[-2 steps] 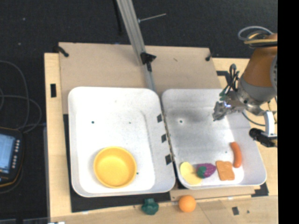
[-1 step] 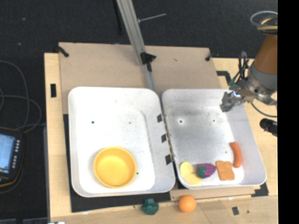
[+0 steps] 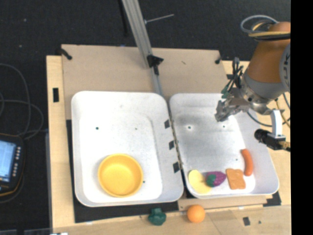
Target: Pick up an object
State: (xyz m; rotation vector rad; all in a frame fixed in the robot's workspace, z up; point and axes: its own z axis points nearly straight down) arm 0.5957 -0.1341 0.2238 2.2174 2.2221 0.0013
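My gripper (image 3: 222, 112) hangs over the back part of the right bin (image 3: 205, 131), above bare white floor. Nothing shows between its fingers. Along the right bin's front edge lie a pale yellow piece (image 3: 195, 179), a purple and green toy (image 3: 214, 178) and an orange block (image 3: 236, 178). A red-orange sausage (image 3: 247, 161) rests by the bin's right wall. All of these sit well in front of the gripper. A yellow bowl (image 3: 120, 175) stands in the front of the left bin (image 3: 117, 126).
An orange ball (image 3: 195, 213) and a small green object (image 3: 157, 216) lie on the bench in front of the bins. A grey metal pole (image 3: 142, 38) slants down from the top to the gap between the bins. A tablet (image 3: 9, 163) and cables sit at the far left.
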